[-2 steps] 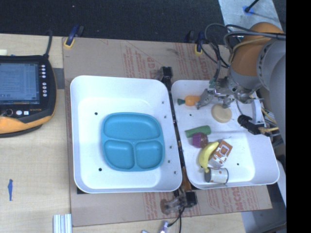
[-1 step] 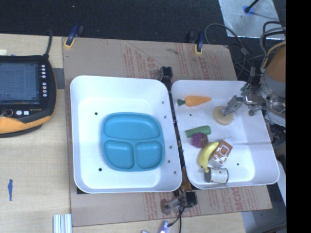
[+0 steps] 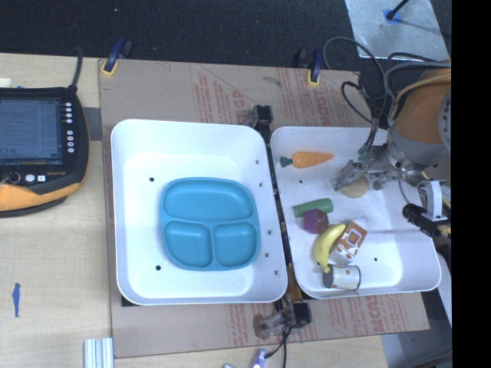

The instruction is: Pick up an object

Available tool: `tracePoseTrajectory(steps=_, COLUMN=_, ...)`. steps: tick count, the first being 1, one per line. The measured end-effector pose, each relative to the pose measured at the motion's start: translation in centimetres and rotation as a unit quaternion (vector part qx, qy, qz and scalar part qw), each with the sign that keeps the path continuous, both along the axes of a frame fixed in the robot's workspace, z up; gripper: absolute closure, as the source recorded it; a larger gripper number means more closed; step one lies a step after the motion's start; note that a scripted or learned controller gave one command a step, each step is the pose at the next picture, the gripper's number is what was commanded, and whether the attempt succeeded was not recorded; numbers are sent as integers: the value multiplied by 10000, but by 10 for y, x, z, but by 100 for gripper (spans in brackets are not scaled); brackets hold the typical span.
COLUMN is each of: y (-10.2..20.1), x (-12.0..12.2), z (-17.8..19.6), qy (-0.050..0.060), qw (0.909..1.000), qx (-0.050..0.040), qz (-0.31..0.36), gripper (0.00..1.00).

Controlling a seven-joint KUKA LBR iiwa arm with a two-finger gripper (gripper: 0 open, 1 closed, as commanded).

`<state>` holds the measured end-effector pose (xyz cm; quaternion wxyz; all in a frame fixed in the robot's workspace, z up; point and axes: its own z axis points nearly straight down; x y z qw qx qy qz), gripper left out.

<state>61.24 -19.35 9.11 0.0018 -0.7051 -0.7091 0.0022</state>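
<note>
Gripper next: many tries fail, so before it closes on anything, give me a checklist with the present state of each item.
1. Gripper is over the right bin: ok.
2. A target lies at its tip: a beige object sits just under it: ok.
3. Object is between the fingers: cannot tell.
4. Carrot is apart from the gripper: ok.
5. Banana, box and can are bunched together, hard to single out: not ok.
6. Blue tray lies in the left bin, away from the arm: ok.
</note>
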Motion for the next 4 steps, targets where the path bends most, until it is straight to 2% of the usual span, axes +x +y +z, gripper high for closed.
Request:
tracePoseTrajectory(steps=1, y=-1, x=0, z=11, qy=1, qw=10000, qx=-5, qz=8, gripper=100)
tracePoseTrajectory(steps=2, y=-1, x=0, z=11, qy=2, qw=10000, qx=-5, qz=9, gripper=0)
tracePoseTrajectory(steps=3, y=-16, x=44, z=1, qy=-16, qw=10000, qx=4, qz=-2, gripper=0)
tracePoseTrajectory(steps=4, y=-16, x=9, z=1, qy=-11, qw=10000, qx=-2, qz=-5, gripper=0)
